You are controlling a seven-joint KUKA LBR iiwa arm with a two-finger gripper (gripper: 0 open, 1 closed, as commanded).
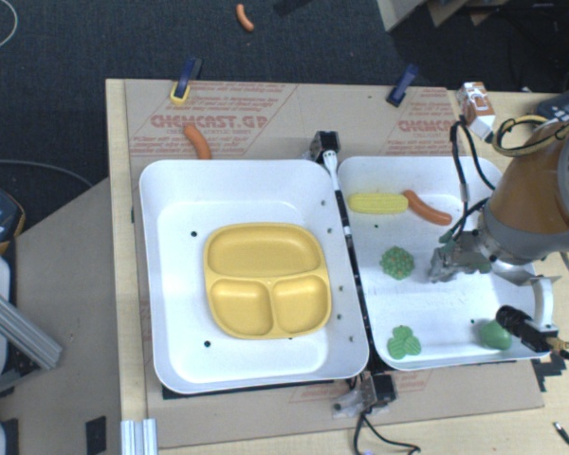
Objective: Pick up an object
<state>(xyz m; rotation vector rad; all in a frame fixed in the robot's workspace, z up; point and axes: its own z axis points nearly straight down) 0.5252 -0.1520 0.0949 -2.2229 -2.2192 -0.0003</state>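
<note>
The right bin [427, 354] holds a yellow corn cob [377, 203], an orange sausage [427, 208], a green broccoli piece [396, 263], a green leafy piece [404, 342] and a green round piece [495, 335] near the front right corner. My gripper [445, 263] hangs over the middle of the right bin, just right of the broccoli piece and below the sausage. Nothing shows between its dark fingers.
The left bin [171, 254] holds a yellow divided plate [266, 279]. Another orange sausage [198, 141] lies on the cardboard behind the left bin, and one more [245, 17] on the dark floor. Clamps [183, 81] sit along the board's far edge. Black cables [465, 173] trail over the right bin's back.
</note>
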